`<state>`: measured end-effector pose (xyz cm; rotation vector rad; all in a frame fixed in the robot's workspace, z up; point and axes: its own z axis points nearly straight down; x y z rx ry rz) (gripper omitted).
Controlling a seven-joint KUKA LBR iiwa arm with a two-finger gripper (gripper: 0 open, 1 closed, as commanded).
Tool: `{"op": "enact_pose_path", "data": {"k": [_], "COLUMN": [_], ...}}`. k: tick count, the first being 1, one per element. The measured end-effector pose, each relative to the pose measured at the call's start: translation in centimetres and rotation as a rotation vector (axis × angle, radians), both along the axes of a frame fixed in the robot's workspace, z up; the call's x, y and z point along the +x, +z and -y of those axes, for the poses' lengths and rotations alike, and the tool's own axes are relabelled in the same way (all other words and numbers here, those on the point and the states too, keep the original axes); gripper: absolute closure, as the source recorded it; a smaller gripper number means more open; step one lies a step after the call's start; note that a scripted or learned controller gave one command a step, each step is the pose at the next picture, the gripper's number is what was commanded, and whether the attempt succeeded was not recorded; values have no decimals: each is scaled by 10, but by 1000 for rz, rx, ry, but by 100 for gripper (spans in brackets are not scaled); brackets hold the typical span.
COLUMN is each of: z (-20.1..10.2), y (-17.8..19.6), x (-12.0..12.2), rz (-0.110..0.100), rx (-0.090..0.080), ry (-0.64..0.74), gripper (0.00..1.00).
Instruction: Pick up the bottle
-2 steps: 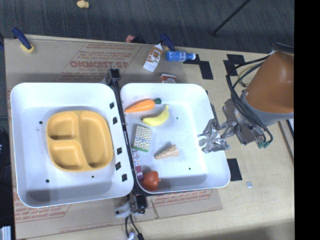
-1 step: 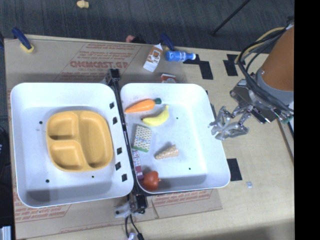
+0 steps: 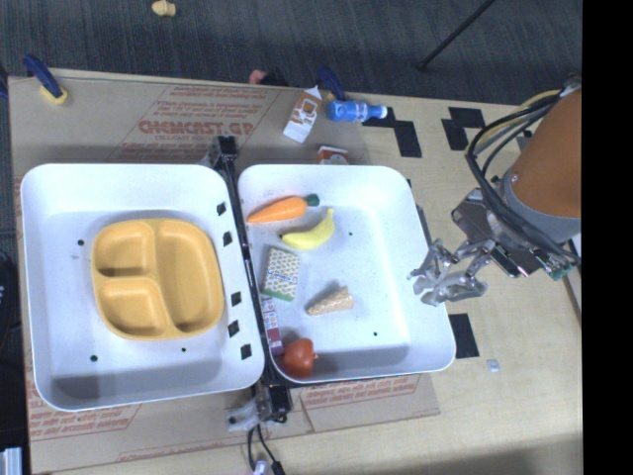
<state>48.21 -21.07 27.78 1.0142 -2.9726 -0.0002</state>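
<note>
Camera view shows the task barely begun: the small blue plastic bottle (image 3: 354, 112) lies on its side on the bench, beyond the far edge of the right-hand shallow white bin (image 3: 396, 359), untouched. The metal two-finger gripper (image 3: 442, 277) hovers over that bin's right rim, fingers spread apart and holding nothing. So the bottle sits well apart from the fingers, farther away and to their left (outside both bins altogether). By my judgement the reach, descent, grasp and lift all remain to do.
</note>
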Motion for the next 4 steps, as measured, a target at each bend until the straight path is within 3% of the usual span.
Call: {"op": "enact_pose_path", "data": {"k": [1, 3, 4], "z": [0, 0, 0], "y": [-77, -61, -89], "x": [3, -2, -4], "rz": [-1, 4, -2], "rx": [1, -1, 1], "ry": [160, 253, 198], "gripper": [100, 100, 100]}}
